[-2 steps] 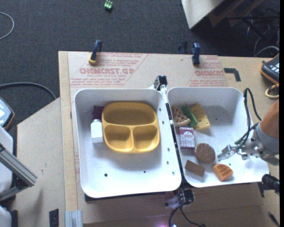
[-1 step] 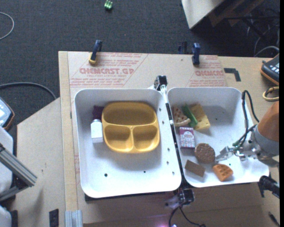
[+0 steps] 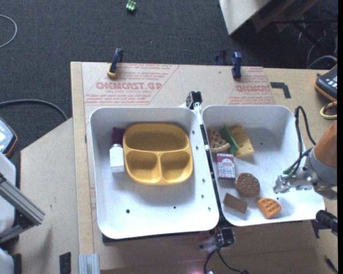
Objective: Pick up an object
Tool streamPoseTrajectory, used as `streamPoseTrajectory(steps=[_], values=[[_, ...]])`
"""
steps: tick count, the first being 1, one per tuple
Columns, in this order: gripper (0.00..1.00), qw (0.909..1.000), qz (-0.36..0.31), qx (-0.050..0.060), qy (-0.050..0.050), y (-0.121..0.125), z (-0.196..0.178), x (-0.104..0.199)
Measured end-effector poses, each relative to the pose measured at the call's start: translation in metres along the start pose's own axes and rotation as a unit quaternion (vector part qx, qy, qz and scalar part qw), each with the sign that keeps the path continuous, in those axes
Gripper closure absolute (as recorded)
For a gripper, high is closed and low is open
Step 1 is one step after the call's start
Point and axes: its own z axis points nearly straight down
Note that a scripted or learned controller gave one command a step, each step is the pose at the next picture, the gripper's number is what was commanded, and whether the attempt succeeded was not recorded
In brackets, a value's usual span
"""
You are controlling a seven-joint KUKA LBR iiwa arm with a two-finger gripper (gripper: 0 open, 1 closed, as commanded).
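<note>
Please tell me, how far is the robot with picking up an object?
Done: nothing looks lifted. The round brown patty, orange waffle piece and brown block all lie on the right bin floor. In hand: the hand sits low in that bin, right of the patty, with nothing visibly between its fingers. Left: grasp one item and raise it.

Item: my arm (image 3: 328, 160) — cut off by the right edge, the orange band showing in part.
Item: my gripper (image 3: 286, 183) over the right bin (image 3: 278, 115) — too small and blurred to read.
Item: dark object (image 3: 118, 132) in the left bin (image 3: 102, 176), half hidden behind the yellow tray (image 3: 157, 152) (kind unclear).
Item: small box (image 3: 225, 165) — label too small to read.
Item: green speck (image 3: 131, 6) on the floor, too small to identify.
</note>
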Motion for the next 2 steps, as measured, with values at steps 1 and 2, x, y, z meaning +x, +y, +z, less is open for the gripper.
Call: streamPoseTrajectory(steps=[1, 2], values=[[1.0, 1.0, -0.002, -0.003, -0.002, 0.004, -0.044, 0.004], [1.0, 1.0, -0.002, -0.004, -0.002, 0.011, -0.107, 0.0]])
